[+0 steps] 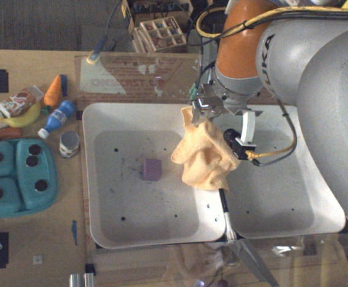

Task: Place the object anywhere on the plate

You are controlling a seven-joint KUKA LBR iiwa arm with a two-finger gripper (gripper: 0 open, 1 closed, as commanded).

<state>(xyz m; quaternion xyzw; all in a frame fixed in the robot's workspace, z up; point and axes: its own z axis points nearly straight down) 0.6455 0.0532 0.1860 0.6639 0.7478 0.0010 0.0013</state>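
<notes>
— Cloth (203, 155), yellow and crumpled: where is it?

— It hangs from the claw (201, 113) over the seam where the two white bins meet, its top corner pinched up at the claw and the rest drooping in folds.

— So the claw has it?

— Yes, the fingers are closed on the cloth's upper corner; the fabric bunches right there between them.

— What lies under it?

— The left bin (96, 160) holds a small purple block (151, 169), just left of the cloth and not touching it. The right bin (317, 208) lies under the arm (293, 52), which comes in from the right with its orange band above the wrist.

— Anything else on the bench (24, 64)?

— On its left side, outside the bins: a teal tray (18, 175) with dark round hollows, a small can (69, 143), a blue bottle (57, 118), a carrot (54, 89) and a banana (21, 117). I cannot make out a plate.
</notes>
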